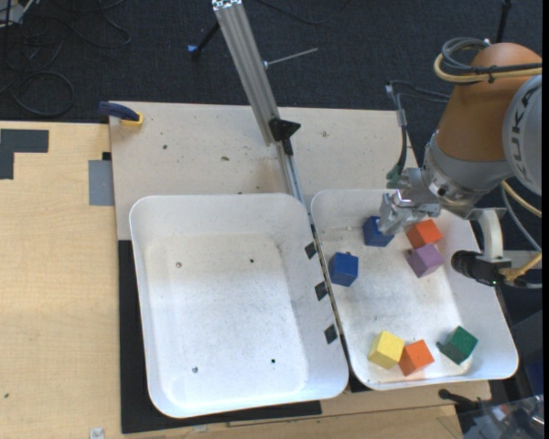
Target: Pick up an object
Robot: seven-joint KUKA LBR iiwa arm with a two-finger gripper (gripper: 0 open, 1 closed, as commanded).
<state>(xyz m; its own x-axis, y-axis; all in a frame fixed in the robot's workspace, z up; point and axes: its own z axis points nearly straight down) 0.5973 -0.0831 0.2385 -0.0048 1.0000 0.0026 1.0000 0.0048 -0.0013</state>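
- While the left bin (pixel 165 373) is lying beside it, the right bin (pixel 494 359) is holding seven blocks.
- A blue cube (pixel 344 268) is sitting apart; another blue block (pixel 377 233) is lying under the gripper (pixel 395 210).
- I cannot tell the state of its jaws.
- The orange cube (pixel 425 232) and purple cube (pixel 425 259) are resting just right.

item count: seven cubes, two bins

two blue cubes (pixel 344 268) (pixel 377 233), two orange cubes (pixel 425 233) (pixel 416 356), one purple cube (pixel 425 259), one yellow cube (pixel 386 348), one green cube (pixel 458 345); two white bins (pixel 160 222) (pixel 494 355).
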